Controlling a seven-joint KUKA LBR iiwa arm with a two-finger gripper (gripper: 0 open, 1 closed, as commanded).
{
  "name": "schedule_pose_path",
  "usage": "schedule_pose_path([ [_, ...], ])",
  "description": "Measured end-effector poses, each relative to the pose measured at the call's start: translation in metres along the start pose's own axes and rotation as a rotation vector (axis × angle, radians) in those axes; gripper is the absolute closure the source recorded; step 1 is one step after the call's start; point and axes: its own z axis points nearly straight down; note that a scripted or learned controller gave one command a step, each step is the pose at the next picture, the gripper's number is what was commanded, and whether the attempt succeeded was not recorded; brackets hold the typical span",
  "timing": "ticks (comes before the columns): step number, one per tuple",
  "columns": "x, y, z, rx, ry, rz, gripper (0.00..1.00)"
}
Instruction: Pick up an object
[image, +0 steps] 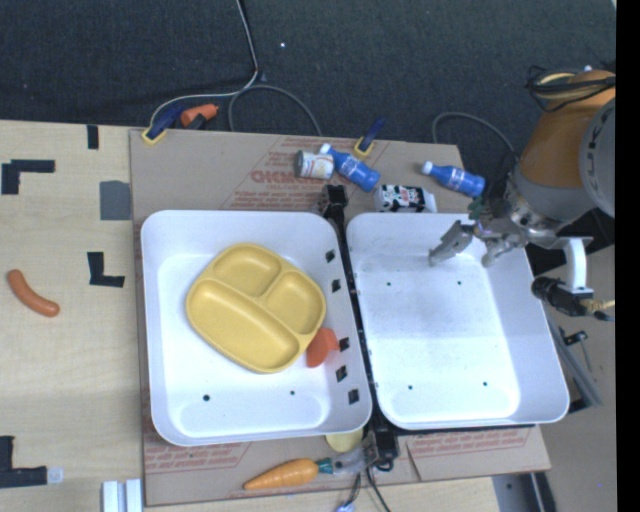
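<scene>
A yellow divided plate (257, 306) is seen lying flat in the left bin (160, 300), slightly turned, with a small orange-red object (321, 348) touching its lower right edge. These two are the things inside the bins; the right bin (520, 400) is found beside it, the two rims meeting along a row of black clips.

The gripper (470, 247) is held over the upper right part of the right bin, well apart from the plate. Its two fingers (447, 246) are spread wide, pointing down and towards the left, and nothing is held between them. The arm (565, 150) is brought in from the right, its orange band seen above the grey wrist, bent down towards the bin's far corner.

Outside the bins, on the cardboard behind them, two blue bottles (358, 170) and a white one are laid near the back rims, with a small black and white carton (405, 198) between them. A toy carrot (282, 475) is placed in front of the left bin, and a toy sausage (33, 293) lies on the bench far to the left
</scene>
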Motion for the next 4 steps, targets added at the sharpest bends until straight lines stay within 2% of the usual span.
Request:
schedule_pose_path([
  [1,0.062,-0.061,0.074,0.012,0.005,-0.002,0.0],
  [2,0.046,-0.002,0.091,-0.003,0.0,-0.002,0.0],
  [3,0.067,0.06,0.075,-0.005,0.0,-0.003,0.0],
  [4,0.07,0.001,0.103,-0.005,-0.003,0.0,0.0],
])
